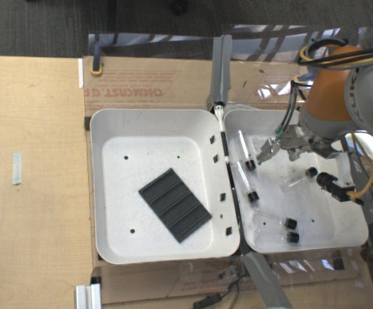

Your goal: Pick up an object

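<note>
Black ridged slab (175, 205) lies flat in left bin (103, 192), a bit below-right of bin centre. Rectangular; long axis runs diagonal, upper-left to lower-right; ribs run along the length. Not touching any bin wall.

Gripper (283, 148) is well apart from slab, over in right bin (341, 237), across the divider between the 2 bins. It sits over upper-middle part of that bin, w/ metal linkage spreading left and right below the orange band. Whether it's clenched or released: can't tell, the tips are lost against white bin floor + clear clutter. Nothing visibly grasped.

Right bin contents: several clear tubes w/ black caps. One tube (245, 154) near left wall, running roughly top-to-bottom, cap at lower end; it's just left of gripper. Another black cap (253, 196) lower down by left wall. Two caps (291, 230) close together near bin's bottom edge. One cap (311, 172) right of gripper, w/ a faint clear piece (294, 181) beside it.

Arm (331, 98) enters from right, cables (360, 179) looping at its side.

Cardboard sheet (148, 85) behind bins, wood benchtop (32, 172) at left.
</note>
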Robot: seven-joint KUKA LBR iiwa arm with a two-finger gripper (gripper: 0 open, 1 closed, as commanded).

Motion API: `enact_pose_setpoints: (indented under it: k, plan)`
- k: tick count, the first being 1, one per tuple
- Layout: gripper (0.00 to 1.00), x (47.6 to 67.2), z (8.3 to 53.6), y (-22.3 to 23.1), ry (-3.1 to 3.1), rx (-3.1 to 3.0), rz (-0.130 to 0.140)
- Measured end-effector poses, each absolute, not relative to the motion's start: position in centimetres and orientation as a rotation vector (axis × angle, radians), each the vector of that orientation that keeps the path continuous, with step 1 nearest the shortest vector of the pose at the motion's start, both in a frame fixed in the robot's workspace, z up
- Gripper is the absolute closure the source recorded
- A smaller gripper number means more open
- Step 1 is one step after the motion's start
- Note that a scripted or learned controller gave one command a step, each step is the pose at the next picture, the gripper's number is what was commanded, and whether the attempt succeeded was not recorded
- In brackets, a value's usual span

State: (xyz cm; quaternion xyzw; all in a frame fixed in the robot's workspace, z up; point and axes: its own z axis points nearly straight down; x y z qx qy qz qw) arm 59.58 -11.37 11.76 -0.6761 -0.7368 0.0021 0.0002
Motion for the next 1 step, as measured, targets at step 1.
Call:
enact_pose_setpoints:
  k: [1]
  plan:
    - [0.0, 56.61, 9.09, -17.77, -2.33, -2.106, 0.003]
